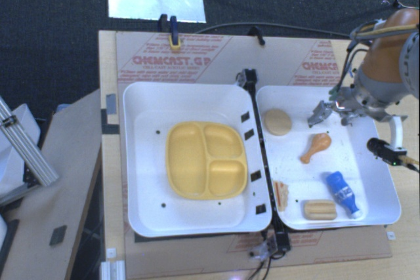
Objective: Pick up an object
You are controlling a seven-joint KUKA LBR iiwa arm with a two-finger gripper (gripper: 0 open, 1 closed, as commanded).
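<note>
**Arm poised over the right bin, nothing taken yet**

The end effector (pixel 321 115) hangs over the upper part of the right bin (pixel 387 197), its two short fingers spread apart with only white bin floor between them. It grips nothing. The arm enters from the right, its orange band (pixel 392 26) above the wrist.

All the candidates for picking lie loose in that right bin. Nearest the end effector are a round tan cookie-like disc (pixel 277 121), just to its left, and an orange toy drumstick (pixel 315 147), just below it. Either looks like the probable target, though which one the program means cannot be judged from the pose alone. Farther down sit a blue bottle (pixel 342 192), lying on its side, a tan bread roll (pixel 319 209) near the front wall, and a small striped bacon-like piece (pixel 281 193) close to the divider between the bins.

The things are well apart from one another, which should leave room for the fingers to come down on either side of one without knocking a neighbour. The drumstick's thin handle and the disc's low profile may both be awkward to pinch.

The left bin (pixel 141 160) holds a yellow divided plate (pixel 205 159), lying flat near its middle. Both bins rest on the bench (pixel 184 56), covered by a printed sheet.
</note>
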